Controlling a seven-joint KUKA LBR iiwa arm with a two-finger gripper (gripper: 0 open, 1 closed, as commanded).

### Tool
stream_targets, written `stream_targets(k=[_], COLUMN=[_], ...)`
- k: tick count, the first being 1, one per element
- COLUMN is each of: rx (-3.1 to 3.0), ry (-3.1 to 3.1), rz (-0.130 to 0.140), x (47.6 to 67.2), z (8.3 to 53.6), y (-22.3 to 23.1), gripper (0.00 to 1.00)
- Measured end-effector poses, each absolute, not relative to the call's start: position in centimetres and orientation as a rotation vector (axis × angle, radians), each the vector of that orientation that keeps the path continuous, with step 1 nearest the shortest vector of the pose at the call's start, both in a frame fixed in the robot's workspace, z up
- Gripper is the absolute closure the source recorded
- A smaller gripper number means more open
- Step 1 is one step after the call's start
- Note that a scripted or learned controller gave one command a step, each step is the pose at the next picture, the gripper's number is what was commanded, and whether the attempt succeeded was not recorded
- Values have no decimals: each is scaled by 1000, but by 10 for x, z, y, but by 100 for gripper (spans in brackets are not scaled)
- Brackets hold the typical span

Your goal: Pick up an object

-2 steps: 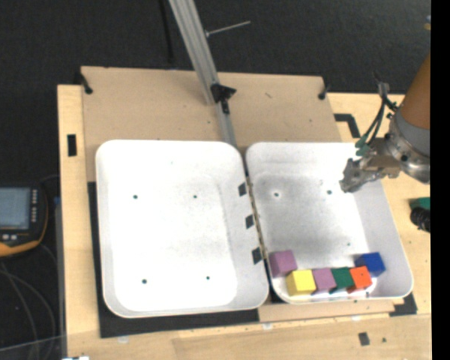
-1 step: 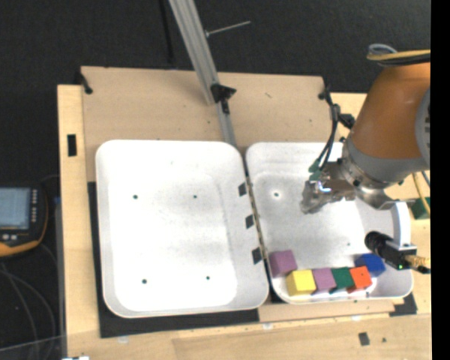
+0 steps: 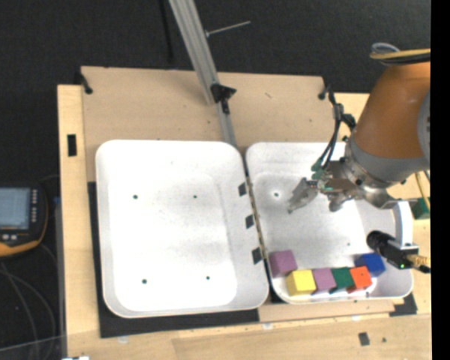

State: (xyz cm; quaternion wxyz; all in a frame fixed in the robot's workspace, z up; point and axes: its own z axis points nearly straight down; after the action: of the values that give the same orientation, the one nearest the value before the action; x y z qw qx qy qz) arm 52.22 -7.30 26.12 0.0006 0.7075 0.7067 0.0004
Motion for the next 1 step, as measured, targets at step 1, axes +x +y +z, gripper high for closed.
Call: stream_targets(k=[1], rx=[2221], ry=[2216], rz=[4], x=[523], z=[272], y=[-74], gripper=[100])
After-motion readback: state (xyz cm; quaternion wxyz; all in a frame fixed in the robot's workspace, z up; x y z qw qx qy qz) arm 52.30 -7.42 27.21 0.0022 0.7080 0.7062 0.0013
